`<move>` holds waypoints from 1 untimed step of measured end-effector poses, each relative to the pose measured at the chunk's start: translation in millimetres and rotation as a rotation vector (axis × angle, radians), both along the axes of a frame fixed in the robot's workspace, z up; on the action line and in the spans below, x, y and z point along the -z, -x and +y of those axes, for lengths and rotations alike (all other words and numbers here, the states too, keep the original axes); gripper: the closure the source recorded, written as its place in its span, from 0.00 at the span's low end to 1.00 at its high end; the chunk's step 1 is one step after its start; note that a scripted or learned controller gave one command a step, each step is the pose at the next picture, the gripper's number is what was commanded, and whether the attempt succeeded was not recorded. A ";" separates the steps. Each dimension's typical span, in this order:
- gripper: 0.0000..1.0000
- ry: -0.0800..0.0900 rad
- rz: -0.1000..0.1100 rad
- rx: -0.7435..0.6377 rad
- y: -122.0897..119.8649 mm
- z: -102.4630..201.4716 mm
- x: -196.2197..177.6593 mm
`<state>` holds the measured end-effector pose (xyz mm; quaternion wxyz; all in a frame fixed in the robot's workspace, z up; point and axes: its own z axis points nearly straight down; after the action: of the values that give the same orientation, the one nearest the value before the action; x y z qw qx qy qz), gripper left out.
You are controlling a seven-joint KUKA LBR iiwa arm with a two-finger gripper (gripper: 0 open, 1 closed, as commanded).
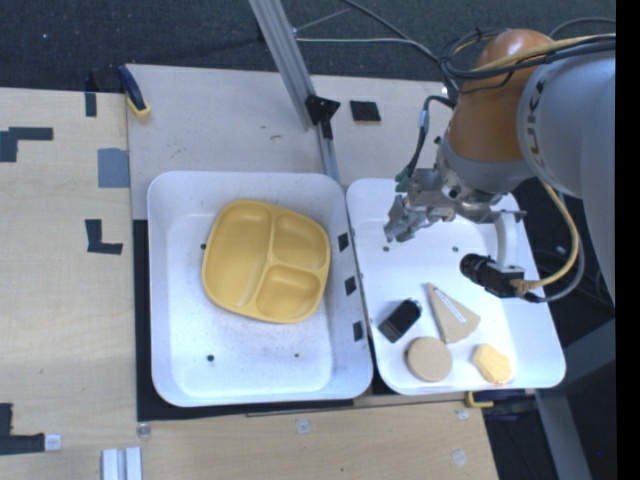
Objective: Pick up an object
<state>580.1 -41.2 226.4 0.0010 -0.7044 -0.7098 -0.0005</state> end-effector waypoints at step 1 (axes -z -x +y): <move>1.00 0.001 0.002 0.001 5.7 54.0 11.3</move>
<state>574.4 12.8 215.2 0.0014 -0.7048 -0.7094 0.0006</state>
